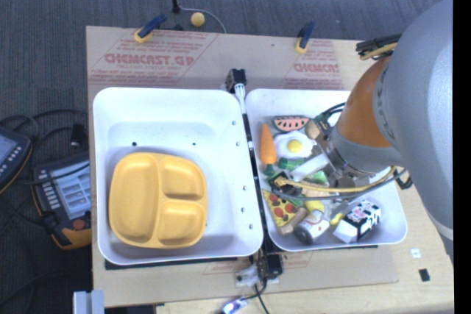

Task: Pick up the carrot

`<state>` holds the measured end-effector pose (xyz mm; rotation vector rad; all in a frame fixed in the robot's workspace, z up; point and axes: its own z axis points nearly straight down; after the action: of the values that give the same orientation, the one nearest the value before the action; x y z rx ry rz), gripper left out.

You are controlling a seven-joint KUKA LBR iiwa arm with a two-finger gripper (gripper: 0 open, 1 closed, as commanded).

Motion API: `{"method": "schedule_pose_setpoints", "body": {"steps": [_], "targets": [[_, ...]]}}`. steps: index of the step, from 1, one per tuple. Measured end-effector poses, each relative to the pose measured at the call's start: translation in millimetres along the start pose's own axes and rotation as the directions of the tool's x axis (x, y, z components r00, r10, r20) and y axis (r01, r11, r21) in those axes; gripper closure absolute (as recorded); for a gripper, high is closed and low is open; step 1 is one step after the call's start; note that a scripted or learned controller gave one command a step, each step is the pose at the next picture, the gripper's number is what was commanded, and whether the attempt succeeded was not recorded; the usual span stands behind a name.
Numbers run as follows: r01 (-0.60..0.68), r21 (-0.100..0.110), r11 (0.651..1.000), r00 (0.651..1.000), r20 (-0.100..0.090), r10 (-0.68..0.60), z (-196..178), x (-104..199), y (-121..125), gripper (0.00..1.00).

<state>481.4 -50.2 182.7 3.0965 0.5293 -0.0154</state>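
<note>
Down in the right bin point(398, 233) hangs my gripper point(322, 167), low among the toys near the bin's middle. My grey wrist and orange band cover most of it from above, so I cannot tell whether it is released or clenched.

The carrot point(267, 143) lies on the bin floor against the left wall, lengthwise along that wall. It is apart from my gripper. A fried egg point(295, 145) sits just beside the carrot, between it and my wrist. A watermelon slice point(289, 123) lies just past the egg, toward the far wall. On the near side of the carrot is a dark green toy point(282, 178) that I cannot make out well.

A pizza slice point(281, 209) lies nearer the front, by the left wall. A can point(312, 229) lies on its side just right of the pizza. A black-and-white box point(360, 220) sits near the front right corner, well apart from the carrot.

The left bin point(169, 108) holds one thing, a yellow plate point(157, 198) with three compartments, lying flat toward the front left.
</note>
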Motion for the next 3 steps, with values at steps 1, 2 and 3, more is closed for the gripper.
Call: {"method": "schedule_pose_setpoints", "body": {"steps": [1,2,3], "targets": [[-0.131,0.003,0.991,0.991,-0.003,0.131,0,87,-25,0.00],[-0.135,0.003,0.991,0.991,0.000,0.135,0,45,-73,0.00],[-0.132,0.004,0.991,0.991,0.006,0.132,-8,44,-72,1.00]]}}
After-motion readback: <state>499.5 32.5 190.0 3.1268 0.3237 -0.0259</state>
